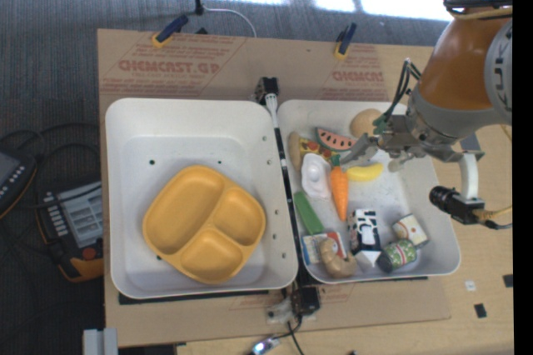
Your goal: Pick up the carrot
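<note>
Brown cardboard sheet (125, 66) under bins: red print "CHEMCAST GP", upper left, reading upside-down-slanted across board; same red print repeats at upper right near yellow clamp (343, 41), partly cut by arm, only partly legible. Small cartons in right bin (441, 253): labels too small to read

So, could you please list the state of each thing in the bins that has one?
carrot: lying loose in the right bin, not gripped
gripper: above the bin's far part, holding nothing
yellow divided plate: upright in the left bin
watermelon slice: lying flat
</note>
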Robot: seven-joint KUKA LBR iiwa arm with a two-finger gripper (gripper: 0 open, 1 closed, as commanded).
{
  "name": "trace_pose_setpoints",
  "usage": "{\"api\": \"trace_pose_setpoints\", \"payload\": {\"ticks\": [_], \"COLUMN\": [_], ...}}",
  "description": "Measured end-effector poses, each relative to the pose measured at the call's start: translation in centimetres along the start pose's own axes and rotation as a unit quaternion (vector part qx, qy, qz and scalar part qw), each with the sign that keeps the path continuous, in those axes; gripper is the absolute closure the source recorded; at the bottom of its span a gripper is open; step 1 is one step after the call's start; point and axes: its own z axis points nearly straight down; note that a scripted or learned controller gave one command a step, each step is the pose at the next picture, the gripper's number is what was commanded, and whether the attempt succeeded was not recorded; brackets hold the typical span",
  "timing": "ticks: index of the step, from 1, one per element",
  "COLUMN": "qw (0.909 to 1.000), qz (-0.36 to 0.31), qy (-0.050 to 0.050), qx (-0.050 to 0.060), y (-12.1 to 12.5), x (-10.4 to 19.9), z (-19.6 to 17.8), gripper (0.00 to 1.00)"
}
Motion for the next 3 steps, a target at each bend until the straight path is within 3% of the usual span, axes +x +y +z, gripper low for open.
{"api": "trace_pose_setpoints", "payload": {"ticks": [1,2,3], "qw": [0.999,0.9827,0.9827], "qz": [0.044,0.185,0.185], "qy": [0.0,0.001,0.0], "qx": [0.001,-0.003,-0.006], "y": [1.2,0.9,1.1], "x": [-0.6,0.8,0.7], "z": [10.0,13.7,12.6], "gripper": [0.0,0.0,1.0]}}
